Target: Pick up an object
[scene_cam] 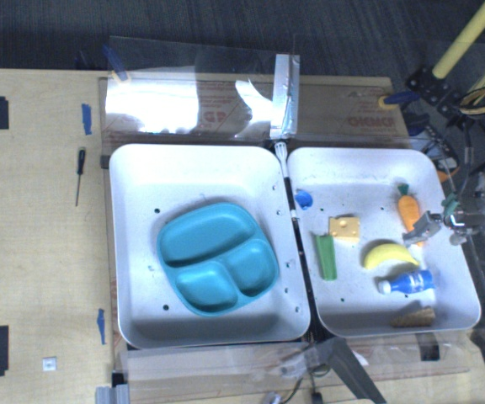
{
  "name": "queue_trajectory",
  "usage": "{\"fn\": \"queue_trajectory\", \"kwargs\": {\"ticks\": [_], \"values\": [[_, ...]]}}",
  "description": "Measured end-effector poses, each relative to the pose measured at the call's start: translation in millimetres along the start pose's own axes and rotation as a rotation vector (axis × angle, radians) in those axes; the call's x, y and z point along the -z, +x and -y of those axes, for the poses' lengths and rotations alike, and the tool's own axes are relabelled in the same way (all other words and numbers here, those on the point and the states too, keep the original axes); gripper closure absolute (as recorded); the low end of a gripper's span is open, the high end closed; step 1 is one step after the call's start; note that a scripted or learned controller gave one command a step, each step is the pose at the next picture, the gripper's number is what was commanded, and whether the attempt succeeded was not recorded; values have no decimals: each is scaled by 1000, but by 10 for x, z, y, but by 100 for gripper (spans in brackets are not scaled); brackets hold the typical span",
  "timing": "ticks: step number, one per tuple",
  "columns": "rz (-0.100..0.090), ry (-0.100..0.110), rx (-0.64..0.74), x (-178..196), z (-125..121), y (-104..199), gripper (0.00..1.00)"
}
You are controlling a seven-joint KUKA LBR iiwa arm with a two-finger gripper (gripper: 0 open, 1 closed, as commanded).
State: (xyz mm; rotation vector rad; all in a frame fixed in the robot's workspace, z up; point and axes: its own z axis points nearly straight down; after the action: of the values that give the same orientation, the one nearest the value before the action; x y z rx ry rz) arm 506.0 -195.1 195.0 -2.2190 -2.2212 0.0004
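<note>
Camera view shows the gripper (428, 225) at the right bin's (343, 162) right side, just beside the carrot (407, 210) and above the banana (389, 254); whether it grips anything I cannot tell. Near the banana lies a blue-and-white bottle (407, 284), with a brown piece (414, 316) nearer still. Left of them sit a yellow block (344, 228), a green stick (326, 256) and a small blue piece (303, 199). The left bin (141, 175) holds a blue divided tray (217, 256)
</note>
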Motion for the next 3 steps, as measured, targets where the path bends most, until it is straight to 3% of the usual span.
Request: {"fn": "queue_trajectory", "kwargs": {"ticks": [1, 2, 3], "values": [[2, -6, -55, 509, -48, 507, 0], [4, -3, 351, 127, -454, 284, 0], [-3, -4, 309, -1011, -848, -157, 0]]}}
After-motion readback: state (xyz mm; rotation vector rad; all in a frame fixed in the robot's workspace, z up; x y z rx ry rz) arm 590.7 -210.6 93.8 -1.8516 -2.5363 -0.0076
